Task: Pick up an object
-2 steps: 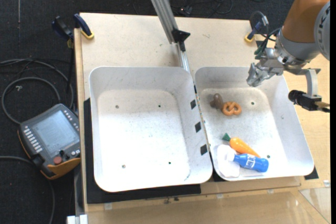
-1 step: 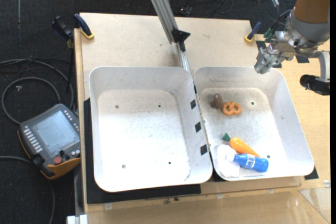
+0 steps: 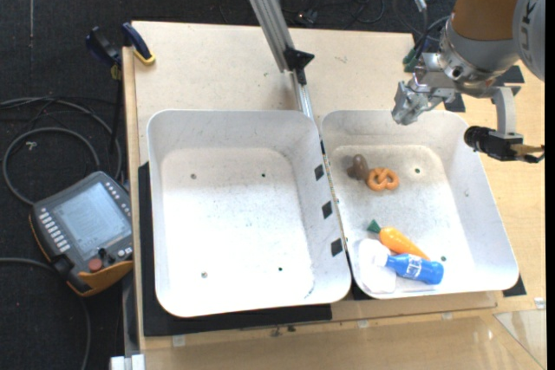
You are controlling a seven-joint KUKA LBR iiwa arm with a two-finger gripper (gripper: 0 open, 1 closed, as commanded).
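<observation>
The surface [image 3: 225, 65] carries two white bins side by side. The left bin [image 3: 169, 186] has nothing to grab, so the work is all in the right bin [image 3: 486, 212]. The arm [image 3: 499, 0] comes in from the right and hangs its claw [image 3: 406, 111] above that bin's far rim, nothing between its tips; whether it is released or clenched I cannot tell from here.

Nearest to it is the pretzel [image 3: 382, 179], lying toward the front of the bin from the claw and a little to the left, with a small brown lump [image 3: 357, 166] just beside it. Well apart, at the front edge, lie a carrot [image 3: 402, 242], a blue bottle [image 3: 416, 269] and a white piece [image 3: 375, 266], bunched together. The carrot's and bottle's long axes run roughly left to right, tilted slightly. I'd judge the pretzel the easier reach: mostly a drop downward and forward.
</observation>
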